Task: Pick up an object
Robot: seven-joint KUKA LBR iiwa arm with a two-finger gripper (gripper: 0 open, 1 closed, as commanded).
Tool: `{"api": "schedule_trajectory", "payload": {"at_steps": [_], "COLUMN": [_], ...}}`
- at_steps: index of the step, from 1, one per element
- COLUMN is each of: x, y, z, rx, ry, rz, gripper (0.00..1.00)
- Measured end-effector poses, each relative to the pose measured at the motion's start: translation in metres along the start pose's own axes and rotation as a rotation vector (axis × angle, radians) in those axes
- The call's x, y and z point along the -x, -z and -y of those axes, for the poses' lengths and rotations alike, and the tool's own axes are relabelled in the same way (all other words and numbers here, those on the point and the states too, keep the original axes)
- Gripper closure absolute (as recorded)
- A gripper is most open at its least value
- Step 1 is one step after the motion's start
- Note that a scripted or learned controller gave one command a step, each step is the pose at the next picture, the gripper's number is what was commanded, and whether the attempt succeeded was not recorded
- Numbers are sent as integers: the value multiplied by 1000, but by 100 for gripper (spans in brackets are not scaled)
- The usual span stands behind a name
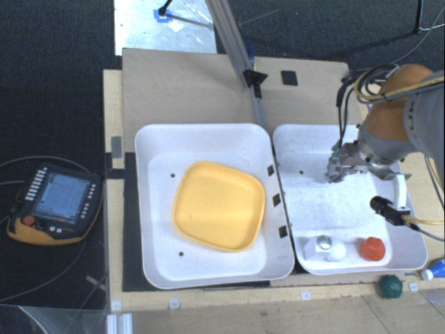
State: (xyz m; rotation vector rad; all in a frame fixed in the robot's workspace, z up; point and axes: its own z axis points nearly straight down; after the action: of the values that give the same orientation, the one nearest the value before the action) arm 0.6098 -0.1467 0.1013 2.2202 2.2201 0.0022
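A yellow square plate (218,205) lies in the left bin (156,152). In the right bin (299,145), along the front wall, sit a small red cup-like object (373,248), a white ball (336,252) and a small grey metallic piece (323,242). My gripper (336,170) hangs low over the upper right part of the right bin, above bare floor and well behind those objects. Its fingers are too small and dark to read.
A teach pendant (54,203) lies on the floor at the left. A metal pole (233,37) slants across the back of the bench. A dark green ball (390,286) rests outside the right bin at the front. Cables run along the arm at right.
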Motion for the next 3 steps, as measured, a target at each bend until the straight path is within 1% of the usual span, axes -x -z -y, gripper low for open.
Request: {"api": "schedule_trajectory", "payload": {"at_steps": [2,3], "x": [17,18], "y": [108,161], "z": [7,6], "rx": [2,3], "ry": [0,1], "rz": [1,1], "gripper": [100,100]}}
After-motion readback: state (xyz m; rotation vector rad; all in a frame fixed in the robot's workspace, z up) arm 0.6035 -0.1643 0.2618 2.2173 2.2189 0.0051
